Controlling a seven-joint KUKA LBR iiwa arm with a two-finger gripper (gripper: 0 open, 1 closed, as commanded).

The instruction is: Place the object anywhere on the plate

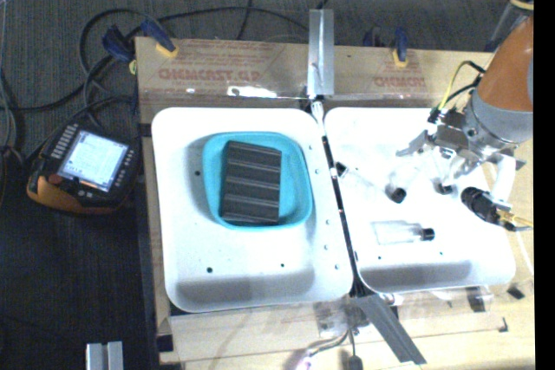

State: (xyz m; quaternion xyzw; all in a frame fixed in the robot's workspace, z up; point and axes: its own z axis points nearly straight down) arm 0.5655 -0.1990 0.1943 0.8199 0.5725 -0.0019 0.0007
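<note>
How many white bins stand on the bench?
2. The left bin holds a blue plate with a dark ridged block; the right bin holds a clear vial, below the gripper.

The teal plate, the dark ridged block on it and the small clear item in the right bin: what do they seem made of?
Teal square plate: apparently plastic, evenly coloured, smooth, matte. Dark grey ridged block: possibly rubber or moulded plastic; dull surface with parallel grooves. Small clear tube-like item with a dark cap: likely transparent plastic or glass, since the white bin shows through; too small to be sure.
</note>
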